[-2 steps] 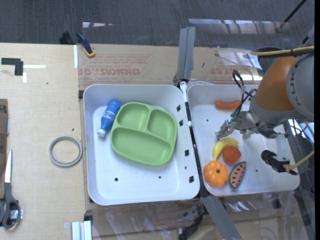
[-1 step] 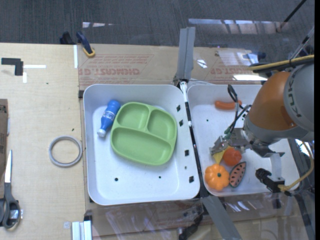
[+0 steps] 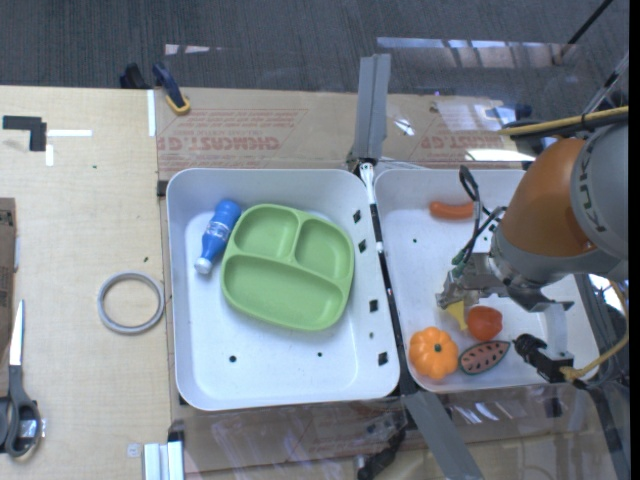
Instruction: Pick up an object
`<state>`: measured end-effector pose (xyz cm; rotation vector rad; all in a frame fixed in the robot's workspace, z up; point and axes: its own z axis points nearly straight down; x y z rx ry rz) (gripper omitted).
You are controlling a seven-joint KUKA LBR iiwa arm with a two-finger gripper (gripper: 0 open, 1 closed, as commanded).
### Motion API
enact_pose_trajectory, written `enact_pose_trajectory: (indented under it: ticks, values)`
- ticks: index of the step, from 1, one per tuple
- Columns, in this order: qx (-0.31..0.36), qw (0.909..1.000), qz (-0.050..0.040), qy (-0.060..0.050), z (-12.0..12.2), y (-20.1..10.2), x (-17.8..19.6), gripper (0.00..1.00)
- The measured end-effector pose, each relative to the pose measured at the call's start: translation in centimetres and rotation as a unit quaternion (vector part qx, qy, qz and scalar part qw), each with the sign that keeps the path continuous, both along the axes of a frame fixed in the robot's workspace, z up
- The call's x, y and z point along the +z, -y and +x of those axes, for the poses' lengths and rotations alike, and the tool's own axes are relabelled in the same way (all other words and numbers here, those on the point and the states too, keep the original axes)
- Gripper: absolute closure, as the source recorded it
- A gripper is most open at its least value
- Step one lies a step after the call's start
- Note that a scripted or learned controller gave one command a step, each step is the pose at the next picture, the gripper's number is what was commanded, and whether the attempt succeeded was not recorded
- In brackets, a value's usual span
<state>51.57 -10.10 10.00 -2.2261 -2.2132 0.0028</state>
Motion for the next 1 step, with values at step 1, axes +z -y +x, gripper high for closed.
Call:
enact_pose_trajectory:
  ticks: [1]
  values:
    - [0.003, 1.0, -0.0008, 0.001, 0.67, -5.82, 9.11, 1.0]
